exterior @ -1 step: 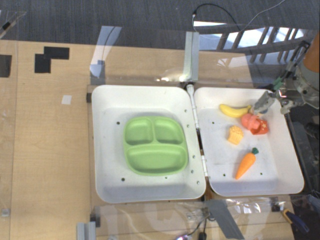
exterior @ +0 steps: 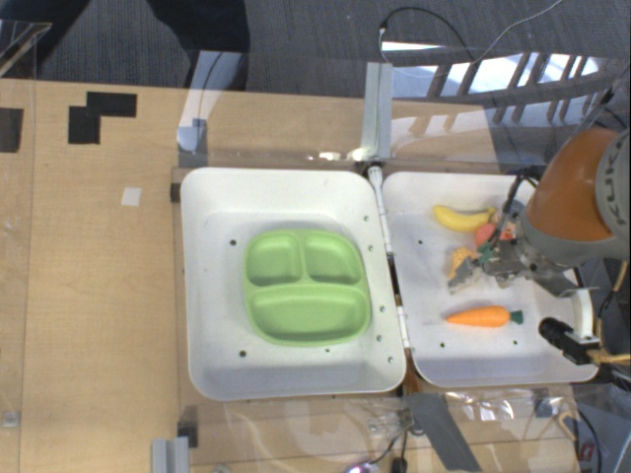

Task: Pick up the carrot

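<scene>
The carrot [exterior: 478, 317] lies flat in the right bin [exterior: 426, 348], in its near half, with the green top pointing to the right edge. It touches nothing; bare white floor is on its left up to the left wall, and more floor lies between it and the near rim.

The gripper [exterior: 471, 269] hangs just beyond the carrot, over the middle of this bin, low among small toys. Whether its fingers are spread or closed I cannot tell.

A small yellow piece [exterior: 460, 258] and a red piece [exterior: 487, 234] lie beside the gripper. A banana [exterior: 460, 218] lies closer to the far rim.

The left bin [exterior: 212, 264] holds a green tray [exterior: 307, 287] with three compartments, in its middle, with white floor on all sides.
</scene>
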You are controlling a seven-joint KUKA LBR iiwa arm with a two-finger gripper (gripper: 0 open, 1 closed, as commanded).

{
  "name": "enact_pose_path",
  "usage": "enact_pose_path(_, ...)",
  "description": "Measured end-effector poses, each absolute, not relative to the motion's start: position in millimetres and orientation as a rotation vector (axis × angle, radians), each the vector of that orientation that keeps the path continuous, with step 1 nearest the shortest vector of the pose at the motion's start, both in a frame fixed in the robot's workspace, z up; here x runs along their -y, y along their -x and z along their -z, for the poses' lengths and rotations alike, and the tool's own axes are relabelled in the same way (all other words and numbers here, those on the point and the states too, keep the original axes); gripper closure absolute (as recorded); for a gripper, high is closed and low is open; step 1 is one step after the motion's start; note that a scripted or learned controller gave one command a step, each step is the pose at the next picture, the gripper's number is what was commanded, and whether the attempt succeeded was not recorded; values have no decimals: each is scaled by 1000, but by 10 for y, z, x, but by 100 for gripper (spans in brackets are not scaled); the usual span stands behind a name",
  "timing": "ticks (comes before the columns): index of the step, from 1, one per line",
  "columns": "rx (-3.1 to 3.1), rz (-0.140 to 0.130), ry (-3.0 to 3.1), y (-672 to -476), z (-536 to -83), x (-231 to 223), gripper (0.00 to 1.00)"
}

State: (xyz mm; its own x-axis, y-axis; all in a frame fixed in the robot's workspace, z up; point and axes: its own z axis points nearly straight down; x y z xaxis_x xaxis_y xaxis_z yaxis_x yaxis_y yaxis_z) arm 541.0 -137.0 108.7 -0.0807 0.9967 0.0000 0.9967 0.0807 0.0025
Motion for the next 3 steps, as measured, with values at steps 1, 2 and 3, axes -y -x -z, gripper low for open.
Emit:
enact_pose_path(1,-2288,-4,-2148,-4911,-1304,1617,0)
enact_pose_path(2,-2478,-28,-1895,-4974,-980,1729,0)
enact_pose_path(3,-2462,-38,-1884,-5028,-1155,1745,100)
